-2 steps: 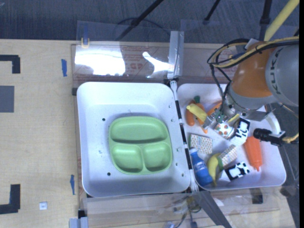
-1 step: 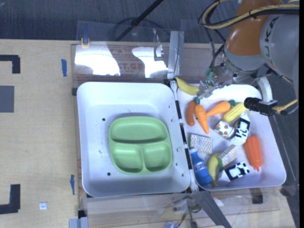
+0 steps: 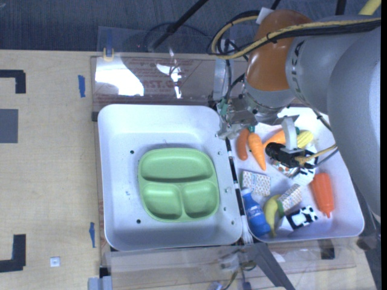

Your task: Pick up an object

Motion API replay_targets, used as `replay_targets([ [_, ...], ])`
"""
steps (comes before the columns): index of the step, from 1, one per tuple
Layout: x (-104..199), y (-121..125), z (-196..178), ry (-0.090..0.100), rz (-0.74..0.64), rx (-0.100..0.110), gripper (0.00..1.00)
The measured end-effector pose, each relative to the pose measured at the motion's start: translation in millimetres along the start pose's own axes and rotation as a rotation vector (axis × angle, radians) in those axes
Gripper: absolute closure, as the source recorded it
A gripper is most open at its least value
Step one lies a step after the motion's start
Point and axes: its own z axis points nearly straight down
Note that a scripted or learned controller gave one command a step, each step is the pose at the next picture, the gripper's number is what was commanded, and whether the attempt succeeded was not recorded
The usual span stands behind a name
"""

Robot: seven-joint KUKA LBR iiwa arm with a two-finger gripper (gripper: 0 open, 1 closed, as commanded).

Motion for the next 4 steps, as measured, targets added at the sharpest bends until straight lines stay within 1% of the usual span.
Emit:
replay_targets([
  [1,43,18,0,-0.002,-0.064,-0.005,1.0],
  [2,31,17,-68,-0.003,-0.131,-0.005,1.0],
  [3,-16,-30,-161,-0.004,-0.34,-0.006,1.0],
  [4,63,-19,-39,-0.002,-0.309,-0.003,1.0],
])
